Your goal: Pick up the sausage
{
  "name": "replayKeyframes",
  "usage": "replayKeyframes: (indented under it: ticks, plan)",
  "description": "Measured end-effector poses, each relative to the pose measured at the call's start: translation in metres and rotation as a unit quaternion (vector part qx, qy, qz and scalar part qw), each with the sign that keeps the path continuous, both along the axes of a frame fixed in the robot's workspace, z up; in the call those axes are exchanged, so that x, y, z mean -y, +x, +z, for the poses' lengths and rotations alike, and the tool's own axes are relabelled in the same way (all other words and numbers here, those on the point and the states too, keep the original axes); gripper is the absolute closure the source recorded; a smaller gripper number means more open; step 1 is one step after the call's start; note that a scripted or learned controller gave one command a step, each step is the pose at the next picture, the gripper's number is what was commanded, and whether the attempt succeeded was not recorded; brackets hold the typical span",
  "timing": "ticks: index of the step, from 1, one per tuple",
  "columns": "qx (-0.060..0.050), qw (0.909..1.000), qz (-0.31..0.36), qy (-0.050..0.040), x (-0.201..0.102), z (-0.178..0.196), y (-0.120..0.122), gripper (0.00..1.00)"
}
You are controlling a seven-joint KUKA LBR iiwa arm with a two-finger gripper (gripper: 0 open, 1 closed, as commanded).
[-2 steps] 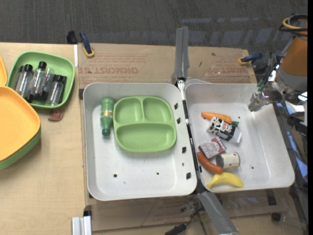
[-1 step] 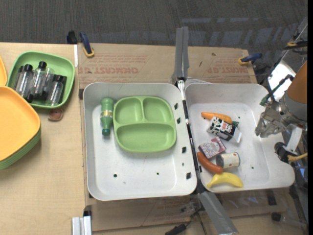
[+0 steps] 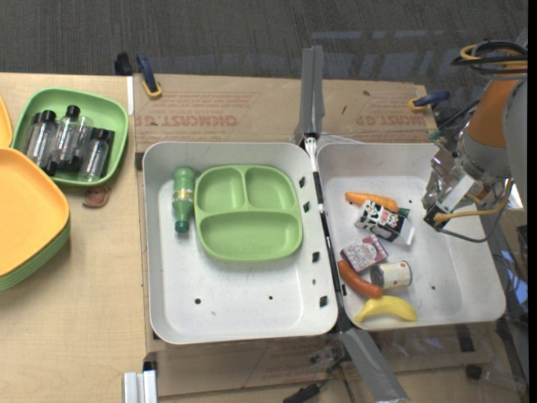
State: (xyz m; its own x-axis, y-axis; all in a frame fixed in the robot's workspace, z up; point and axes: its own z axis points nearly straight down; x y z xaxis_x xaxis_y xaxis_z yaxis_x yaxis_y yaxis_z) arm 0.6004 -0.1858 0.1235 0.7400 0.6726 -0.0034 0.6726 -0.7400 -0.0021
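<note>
I see the sausage [image 3: 359, 280] lying in the right bin [image 3: 470, 296] near its left wall, between a pink packet [image 3: 363, 253] and a banana [image 3: 387, 311]. The gripper [image 3: 439, 195] hangs over the bin's far right side, well apart; I cannot tell how open it is.

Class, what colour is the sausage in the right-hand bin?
The sausage is reddish-orange, clearest in the camera view.

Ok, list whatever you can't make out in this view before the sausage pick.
All in the camera view:
sausage: its upper end meets the pink packet; whether it runs under the packet is unclear.
black-and-white box: print too small to read.
small can: label too small to read.
orange plates: cut off by the left edge.
</note>
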Motion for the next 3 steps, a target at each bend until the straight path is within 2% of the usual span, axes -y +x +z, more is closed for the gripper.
replayKeyframes:
  ticks: [1,3]
  plan:
    - [0.0,0.9975,0.07,0.0011,0.026,-0.031,-0.037,1.0]
    - [-0.003,0.9975,0.07,0.0014,0.027,-0.014,-0.039,1.0]
